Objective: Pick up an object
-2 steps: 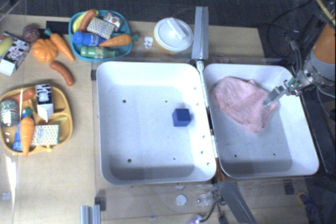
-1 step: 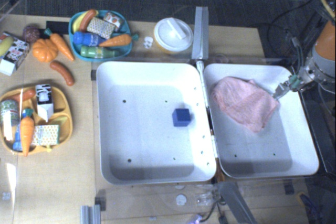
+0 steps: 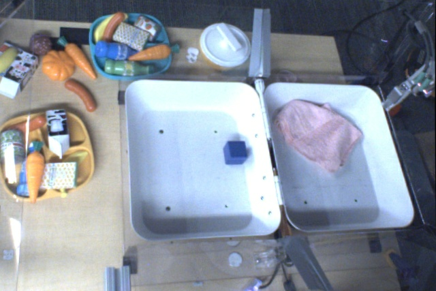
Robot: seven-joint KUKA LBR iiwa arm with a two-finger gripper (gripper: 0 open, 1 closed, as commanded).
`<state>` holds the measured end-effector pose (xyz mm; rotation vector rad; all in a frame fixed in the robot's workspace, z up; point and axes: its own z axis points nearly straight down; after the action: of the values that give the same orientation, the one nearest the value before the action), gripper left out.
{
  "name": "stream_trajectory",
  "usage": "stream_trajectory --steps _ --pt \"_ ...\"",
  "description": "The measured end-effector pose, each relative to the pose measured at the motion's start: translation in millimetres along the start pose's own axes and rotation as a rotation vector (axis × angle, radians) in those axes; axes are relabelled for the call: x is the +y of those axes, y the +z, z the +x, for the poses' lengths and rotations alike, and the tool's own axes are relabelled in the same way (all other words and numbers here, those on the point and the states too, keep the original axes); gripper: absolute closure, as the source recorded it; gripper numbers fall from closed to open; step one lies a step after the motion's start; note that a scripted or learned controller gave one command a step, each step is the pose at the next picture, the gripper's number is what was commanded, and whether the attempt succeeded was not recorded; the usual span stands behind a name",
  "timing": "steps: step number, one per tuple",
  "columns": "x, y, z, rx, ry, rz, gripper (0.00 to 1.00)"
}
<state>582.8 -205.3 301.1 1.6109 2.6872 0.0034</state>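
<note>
Crowding the tabletop (image 3: 105,180) left of the bins are a blue bowl of toy food (image 3: 129,46), a yellow tray (image 3: 45,157) of more toys, a toy pumpkin (image 3: 57,65) and a sausage (image 3: 81,95) — none of it near the bins' insides. A white lidded container (image 3: 225,45) sits behind the left bin (image 3: 197,160), where a small blue cube (image 3: 236,151) lies right of centre. A crumpled pink cloth (image 3: 317,133) fills the right bin's (image 3: 337,157) upper half. The end effector (image 3: 409,88) sits off the right bin's far corner, well apart from the cube — whether it is apart or together, I cannot tell. Dark carpet lies beyond.
</note>
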Motion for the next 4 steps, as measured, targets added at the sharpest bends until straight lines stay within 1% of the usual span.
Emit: stream_trajectory --steps 1,2,3,4 --pt "0 1 0 0.001 0.000 0.001 0.00" --pt "16 144 -7 0.005 -0.055 0.004 0.00" --pt "52 92 -11 0.001 0.080 0.001 0.00" --pt "57 102 -1 0.002 0.118 0.001 0.00"
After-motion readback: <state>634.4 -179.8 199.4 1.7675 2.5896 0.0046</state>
